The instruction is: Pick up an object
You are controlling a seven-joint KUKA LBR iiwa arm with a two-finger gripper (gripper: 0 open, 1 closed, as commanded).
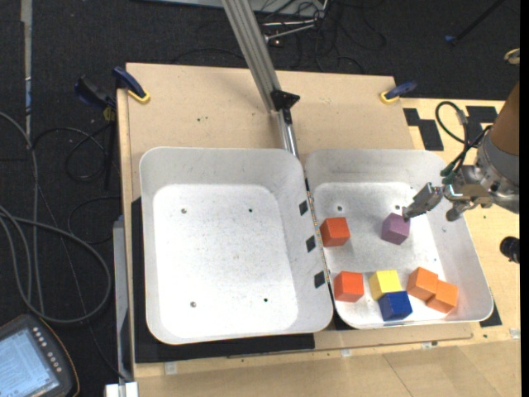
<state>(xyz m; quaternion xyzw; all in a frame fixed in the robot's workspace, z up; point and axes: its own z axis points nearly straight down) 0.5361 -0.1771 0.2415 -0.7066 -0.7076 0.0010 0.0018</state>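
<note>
On the counter [207, 98] we see the left bin [157, 222], then the right bin [463, 246] holding orange cubes, a yellow cube, a blue cube and, near its middle, a purple cube [396, 228]. The arm reaches in from the counter's right edge, slanting down-left; its hand [434, 202], fingers spread, hovers just beside that purple cube, holding nothing.

two white bins [165, 180]. beside the gripper [434, 204], one purple block [395, 228]. farther from its jaws: four orange blocks [335, 231], one yellow block [384, 283] and one blue block [396, 305].
</note>
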